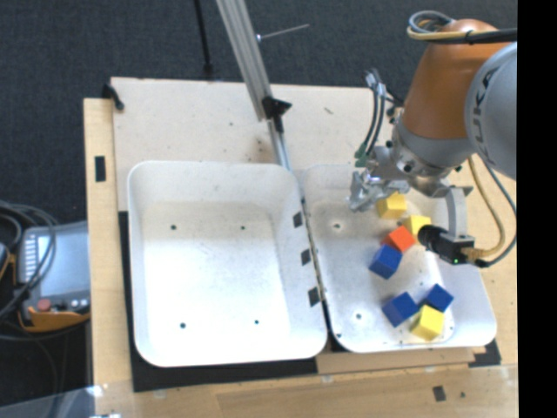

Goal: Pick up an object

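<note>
Arm w/ orange band comes in from the right, wrist over the far part of the right bin [487,325]. Gripper [370,192] sits low at the bin's far-left area, metal fingers [360,196] pointing down toward the bin floor; gap betw. them can't be made out from this angle, so open or shut: cannot tell. No block seen betw. them. Nearest candidate: yellow block [393,205], just right of the gripper, slightly nearer to the camera side, close beside but prob. not inside the grasp line. Next out: orange block [401,238], near and right of that, touching or almost touching a blue block [385,262] below it. Second yellow piece [419,225] peeks just right of the orange, partly behind a black fitting on the arm. Cluster at near-right corner, well apart from the gripper: blue [399,307], blue [439,298], yellow [427,322], packed together. Left bin [144,233] lies across the divider, left of all this. Judgement: the move turns on a small offset, the yellow block lies to the right and a touch near of the tool; a short shift that way before closing looks needed. Blocks are roughly cubic, no real long axis; this one sits rotated vs. the bin edge, so wrist yaw may matter. Risk: a downward push nudges it toward the orange.
</note>
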